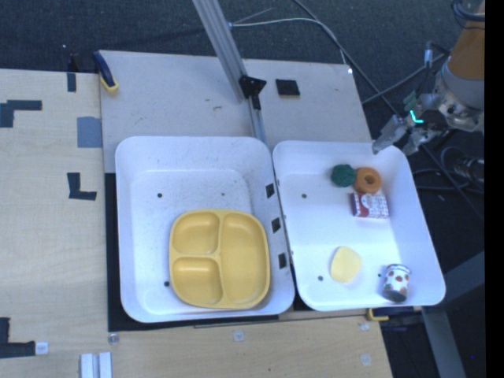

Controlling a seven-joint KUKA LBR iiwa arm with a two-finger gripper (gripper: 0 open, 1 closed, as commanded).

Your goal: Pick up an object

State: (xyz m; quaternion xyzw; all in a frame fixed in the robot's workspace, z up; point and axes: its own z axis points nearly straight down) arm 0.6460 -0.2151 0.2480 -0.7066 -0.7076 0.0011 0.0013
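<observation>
Up at the right edge of the camera view, the gripper [396,138] hangs just outside the upper right corner of the right bin [315,290], below the arm's orange band. Its fingertips are small and blurred against the dark floor, so I cannot tell whether it is open or closed, and nothing is visibly held.

Closest to the tool, a little down and to its left, a dark green round object [342,175] lies in the right bin's upper part, touching an orange ring-shaped piece [368,180] on its right. Just below the orange piece sits a small red and white packet [370,205]. Farther from the tool, toward the bin's near side, is a pale yellow rounded piece [346,264], and beside it in the near right corner a small grey and white object with a red spot [395,281].

Well away to the tool's left, the left bin [142,211] holds a yellow divided plate [220,257] with three compartments, lying flat in its near half.
</observation>
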